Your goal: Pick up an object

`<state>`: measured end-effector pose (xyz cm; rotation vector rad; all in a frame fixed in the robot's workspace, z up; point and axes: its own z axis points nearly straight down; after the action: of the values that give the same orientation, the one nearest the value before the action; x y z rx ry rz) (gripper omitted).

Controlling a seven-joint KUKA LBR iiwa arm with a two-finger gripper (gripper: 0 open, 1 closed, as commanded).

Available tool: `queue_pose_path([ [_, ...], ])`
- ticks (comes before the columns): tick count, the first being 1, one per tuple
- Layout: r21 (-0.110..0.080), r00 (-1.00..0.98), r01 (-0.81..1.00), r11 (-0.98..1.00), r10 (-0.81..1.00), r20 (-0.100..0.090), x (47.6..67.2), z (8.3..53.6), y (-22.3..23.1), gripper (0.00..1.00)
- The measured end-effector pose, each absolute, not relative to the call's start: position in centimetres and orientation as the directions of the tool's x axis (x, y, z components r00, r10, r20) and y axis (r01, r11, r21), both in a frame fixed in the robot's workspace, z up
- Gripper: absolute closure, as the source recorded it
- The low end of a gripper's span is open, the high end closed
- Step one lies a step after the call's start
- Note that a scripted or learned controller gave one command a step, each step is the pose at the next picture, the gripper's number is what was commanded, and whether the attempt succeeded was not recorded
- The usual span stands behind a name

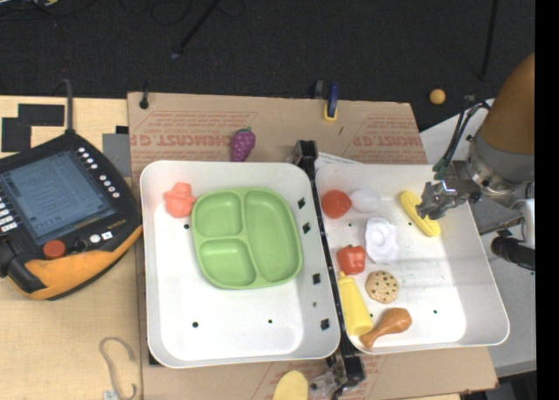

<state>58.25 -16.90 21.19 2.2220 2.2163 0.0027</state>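
- The arm (515, 119) enters from the right edge of the view, orange band uppermost, grey wrist below it.
- The wrist angles down and to the left.
- The gripper (431, 206) hangs low at the arm's left end; dark cables loop beside the wrist.

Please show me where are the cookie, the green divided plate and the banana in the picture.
cookie (382, 286): camera view, middle of its top face.
green divided plate (247, 238): camera view, ridge between its compartments.
banana (414, 210): camera view, its left half, beside the claw.
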Motion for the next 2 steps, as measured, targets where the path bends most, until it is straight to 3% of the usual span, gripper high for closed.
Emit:
queue_pose_path([
  [1, 0.000, 0.002, 1.000, -0.002, 1.000, 0.000, 58.2, 22.8, -17.1, 1.00],
  [2, -0.003, -0.002, 1.000, 0.002, 1.000, 0.002, 58.9, 21.8, -12.4, 1.00],
])
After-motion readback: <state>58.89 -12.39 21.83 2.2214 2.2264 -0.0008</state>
